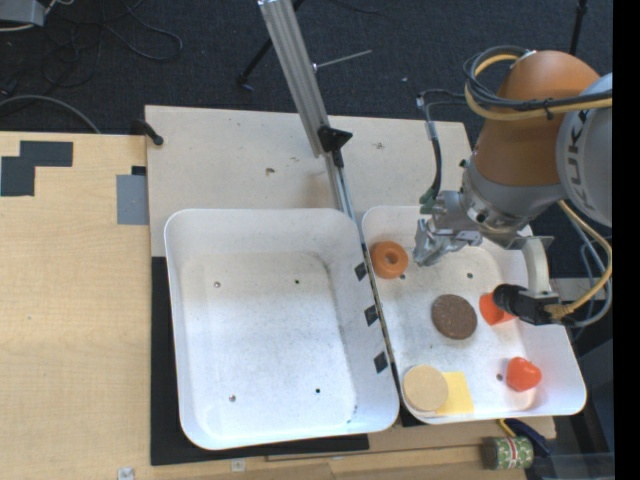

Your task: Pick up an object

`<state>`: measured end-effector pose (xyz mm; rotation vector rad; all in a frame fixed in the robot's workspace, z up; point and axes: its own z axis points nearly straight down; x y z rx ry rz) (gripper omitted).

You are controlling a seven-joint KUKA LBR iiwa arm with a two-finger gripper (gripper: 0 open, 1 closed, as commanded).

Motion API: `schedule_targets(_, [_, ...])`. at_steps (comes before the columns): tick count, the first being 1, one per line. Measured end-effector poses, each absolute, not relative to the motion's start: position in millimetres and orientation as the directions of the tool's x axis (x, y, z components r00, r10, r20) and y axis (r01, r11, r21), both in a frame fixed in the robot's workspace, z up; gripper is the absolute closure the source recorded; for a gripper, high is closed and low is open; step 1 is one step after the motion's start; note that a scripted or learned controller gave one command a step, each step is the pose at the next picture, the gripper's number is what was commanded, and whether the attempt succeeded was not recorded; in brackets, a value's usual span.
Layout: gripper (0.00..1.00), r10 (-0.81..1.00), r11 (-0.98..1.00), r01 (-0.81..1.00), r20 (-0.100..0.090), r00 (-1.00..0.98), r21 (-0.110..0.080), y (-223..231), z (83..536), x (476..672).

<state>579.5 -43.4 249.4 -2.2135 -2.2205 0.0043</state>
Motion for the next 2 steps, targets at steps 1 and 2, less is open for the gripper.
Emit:
schedule_targets(1, [1.0, 1.0, 0.003, 1.0, 0.002, -0.003, -0.006, -5.9, 243.1, 558.3])
schedule_targets(2, [1.0, 1.0, 0.004, 1.0, 0.002, -0.004, -0.007, 50.9, 235.8, 545.7])
